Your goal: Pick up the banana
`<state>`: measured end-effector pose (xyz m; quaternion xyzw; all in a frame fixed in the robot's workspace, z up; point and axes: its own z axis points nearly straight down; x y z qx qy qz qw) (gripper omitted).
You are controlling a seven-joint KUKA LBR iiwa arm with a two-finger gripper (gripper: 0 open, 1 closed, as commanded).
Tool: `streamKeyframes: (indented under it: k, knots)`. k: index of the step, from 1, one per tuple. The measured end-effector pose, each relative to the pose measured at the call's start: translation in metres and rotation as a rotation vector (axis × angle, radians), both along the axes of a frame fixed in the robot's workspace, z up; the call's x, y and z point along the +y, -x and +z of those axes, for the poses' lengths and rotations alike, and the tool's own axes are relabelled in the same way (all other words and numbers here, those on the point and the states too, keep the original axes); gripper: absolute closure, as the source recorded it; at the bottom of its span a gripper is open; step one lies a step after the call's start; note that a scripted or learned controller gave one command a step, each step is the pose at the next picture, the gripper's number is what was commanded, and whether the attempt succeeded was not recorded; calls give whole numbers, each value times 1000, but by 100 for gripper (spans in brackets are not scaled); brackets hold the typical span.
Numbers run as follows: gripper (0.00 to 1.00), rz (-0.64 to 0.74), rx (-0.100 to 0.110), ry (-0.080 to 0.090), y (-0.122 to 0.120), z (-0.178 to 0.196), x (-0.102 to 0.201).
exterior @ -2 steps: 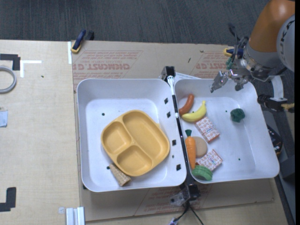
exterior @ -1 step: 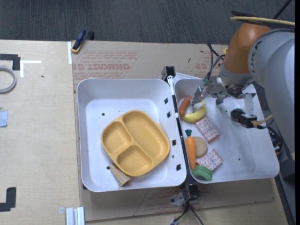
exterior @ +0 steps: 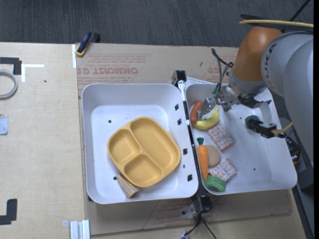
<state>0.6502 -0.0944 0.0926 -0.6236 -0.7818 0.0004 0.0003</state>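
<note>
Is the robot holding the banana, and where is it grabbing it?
Cannot be told: the gripper sits right over the banana at its upper end, hiding any grip.

Even, bright overhead light; soft shadows inside the white bins [exterior: 99, 148]; sharp focus; slight edge distortion

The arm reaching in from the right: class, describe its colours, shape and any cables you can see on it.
The arm is a thick, rounded grey tube with a smooth orange band above the wrist. Below the band sits a darker metal gripper. Thin black cables loop beside the wrist, and a yellow and black cable runs across the top.
</note>
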Motion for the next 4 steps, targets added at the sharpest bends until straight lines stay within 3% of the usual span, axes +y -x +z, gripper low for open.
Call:
streamKeyframes:
  k: [1, 2, 3, 4]
  knots:
    - [100, -3, -2, 1, 0, 10, -1]
    - [100, 60, -2, 0, 25, 0, -5]
    - [0, 60, -1, 0, 25, 0, -5]
    - [100, 58, -4, 1, 25, 10, -6]
